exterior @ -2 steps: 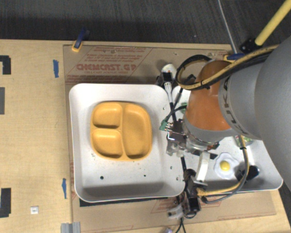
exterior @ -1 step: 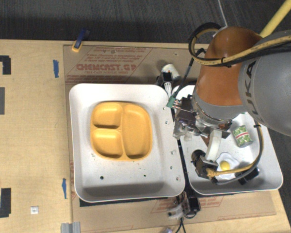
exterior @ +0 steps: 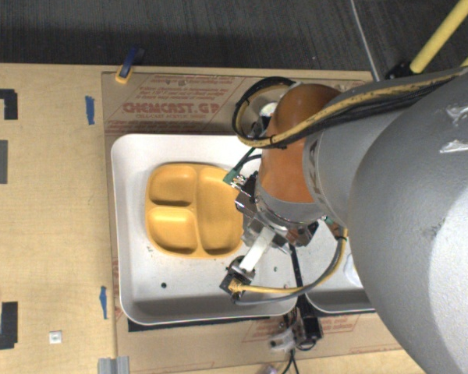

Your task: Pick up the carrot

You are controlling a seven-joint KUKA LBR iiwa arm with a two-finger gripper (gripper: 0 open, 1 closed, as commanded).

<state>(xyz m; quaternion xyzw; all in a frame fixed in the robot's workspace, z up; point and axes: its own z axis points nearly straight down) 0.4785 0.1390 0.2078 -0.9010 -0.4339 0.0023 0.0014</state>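
Where the carrot lies I cannot tell. A yellow divided plate point(exterior: 191, 209) sits in the left half of the white bin point(exterior: 131, 209). The arm point(exterior: 390, 201) hangs over the bin's right side, its pincer point(exterior: 257, 226) by the plate's right edge; spread or pressed together, I cannot tell.

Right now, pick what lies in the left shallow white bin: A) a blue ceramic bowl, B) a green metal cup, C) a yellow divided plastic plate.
C: the yellow divided plastic plate lies flat on the floor of the left shallow white bin.
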